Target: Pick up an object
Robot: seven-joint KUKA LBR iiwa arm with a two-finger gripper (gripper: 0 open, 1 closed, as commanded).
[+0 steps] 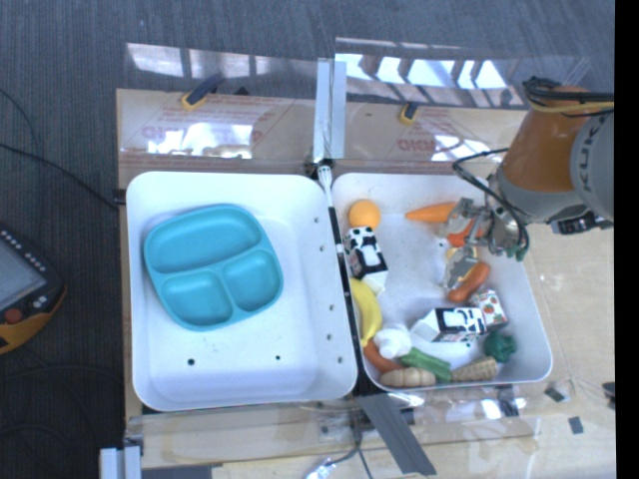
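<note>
The main risk is a miss: the toys crowd together, so the pincer (465, 252) may nudge the orange sausage-shaped toy (469, 280) just under it sideways or snag the carrot (432, 212) beside it. The arm (554, 158) reaches in low over the right bin (534, 307), wrist angled down. Whether the pincer is spread, I cannot tell.

A: Left bin (300, 357), contents?
B: One blue divided plate (212, 264), three compartments, lying toward the bin's left.
A: Right bin (534, 342)?
B: Orange ball (364, 213) at upper left; black-and-white carton (365, 251) just below it; banana (367, 309) along the left wall; carrot (432, 212) near the top; small printed box (489, 310); green piece (499, 346) at lower right.
A: Tool (467, 252)?
B: Low over the right bin's right half, beside an orange piece (469, 281). Arm (554, 163) enters from the right.
</note>
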